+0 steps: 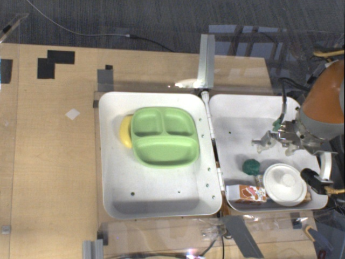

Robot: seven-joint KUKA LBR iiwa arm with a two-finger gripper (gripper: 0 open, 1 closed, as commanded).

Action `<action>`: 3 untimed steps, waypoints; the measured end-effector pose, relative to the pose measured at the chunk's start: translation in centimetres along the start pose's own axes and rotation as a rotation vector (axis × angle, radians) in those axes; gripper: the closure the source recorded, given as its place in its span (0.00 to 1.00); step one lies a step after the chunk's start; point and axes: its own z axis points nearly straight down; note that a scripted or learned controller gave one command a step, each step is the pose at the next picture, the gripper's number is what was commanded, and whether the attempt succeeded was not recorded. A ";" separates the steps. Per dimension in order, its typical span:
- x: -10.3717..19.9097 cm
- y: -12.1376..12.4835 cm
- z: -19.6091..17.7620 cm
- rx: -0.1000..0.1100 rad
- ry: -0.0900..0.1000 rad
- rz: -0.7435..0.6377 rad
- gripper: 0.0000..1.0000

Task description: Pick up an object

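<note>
Gripper [265, 142] at mid-right of frame, over the right bin [237, 109], fingers look spread apart with nothing between them. Just below it: small green object [250, 167], white bowl [284, 184] lower right, brown packet [247, 193] along the bin's bottom edge. Left bin [151, 198] holds green divided tray [164, 136] with yellow item [125, 132] touching its left side.

Plastic, wood and metal on the bench

The green divided plate [163, 135] looks like smooth matt plastic; both white bins [156, 198] have a smooth, slightly shiny surface. The bench [48, 161] looks like pale matt wood. The gripper [265, 142] is bare grey metal.
</note>
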 end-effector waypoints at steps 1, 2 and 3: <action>1.2 3.4 3.5 -0.003 -0.001 -0.121 0.00; 5.2 -3.3 6.1 -0.009 -0.001 -0.180 0.00; 5.1 -3.0 4.8 -0.018 -0.004 -0.180 1.00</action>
